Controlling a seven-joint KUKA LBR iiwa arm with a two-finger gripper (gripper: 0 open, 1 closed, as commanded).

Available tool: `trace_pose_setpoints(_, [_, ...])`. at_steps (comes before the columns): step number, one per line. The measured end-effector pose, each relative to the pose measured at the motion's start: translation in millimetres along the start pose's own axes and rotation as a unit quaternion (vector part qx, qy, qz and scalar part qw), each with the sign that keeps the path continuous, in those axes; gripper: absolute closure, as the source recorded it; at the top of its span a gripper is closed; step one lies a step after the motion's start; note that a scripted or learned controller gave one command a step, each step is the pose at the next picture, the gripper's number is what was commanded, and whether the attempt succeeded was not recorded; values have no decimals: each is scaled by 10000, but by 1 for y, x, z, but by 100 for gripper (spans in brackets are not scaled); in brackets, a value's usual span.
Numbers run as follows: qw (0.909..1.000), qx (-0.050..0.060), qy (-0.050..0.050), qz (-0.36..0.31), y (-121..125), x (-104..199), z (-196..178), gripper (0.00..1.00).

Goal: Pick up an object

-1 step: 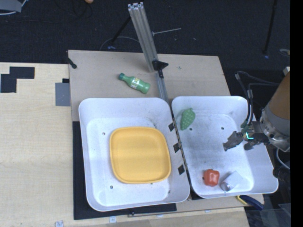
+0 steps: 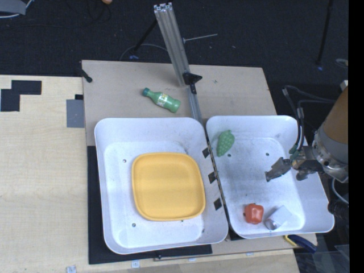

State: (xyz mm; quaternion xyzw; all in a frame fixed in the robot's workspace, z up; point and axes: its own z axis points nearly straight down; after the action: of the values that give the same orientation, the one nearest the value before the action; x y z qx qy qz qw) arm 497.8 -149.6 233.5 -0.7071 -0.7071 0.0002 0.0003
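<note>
My gripper hangs over the right side of the right bin. Its two dark fingers are spread apart, and nothing shows between them. A red rounded object lies near the bin's front edge, left of and nearer than the gripper. Just right of it is a small white and grey object. A green bumpy object rests in the bin's far left corner.
A yellow square plate lies in the left bin. Behind the bins, a green bottle lies on the bench beside a slanted aluminium post. The arm's orange band is at the right edge.
</note>
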Motion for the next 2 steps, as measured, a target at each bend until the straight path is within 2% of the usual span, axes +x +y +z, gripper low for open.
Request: trace_pose_setpoints(2, [10000, 22, 4, 2, -4, -4, 110, 0])
